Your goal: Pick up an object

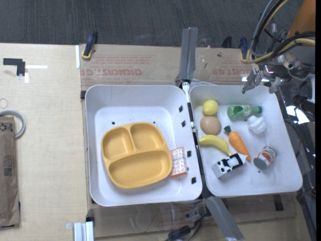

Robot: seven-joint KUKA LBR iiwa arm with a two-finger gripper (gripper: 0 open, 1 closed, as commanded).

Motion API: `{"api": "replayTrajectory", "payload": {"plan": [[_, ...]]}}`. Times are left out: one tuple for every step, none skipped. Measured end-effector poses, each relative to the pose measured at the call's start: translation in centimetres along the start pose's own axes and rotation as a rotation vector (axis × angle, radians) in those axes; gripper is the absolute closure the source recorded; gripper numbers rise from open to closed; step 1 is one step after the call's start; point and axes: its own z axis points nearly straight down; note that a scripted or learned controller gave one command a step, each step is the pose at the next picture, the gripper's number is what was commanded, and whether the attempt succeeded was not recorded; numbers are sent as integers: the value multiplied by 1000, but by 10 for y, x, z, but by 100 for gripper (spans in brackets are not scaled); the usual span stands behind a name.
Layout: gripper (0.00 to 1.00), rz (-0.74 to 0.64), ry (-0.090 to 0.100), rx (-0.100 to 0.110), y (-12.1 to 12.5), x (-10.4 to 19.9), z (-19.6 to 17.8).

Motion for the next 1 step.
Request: {"api": "replayTrajectory", "payload": {"plan": [[0, -253, -3, -2, 3, 5, -26]]}}
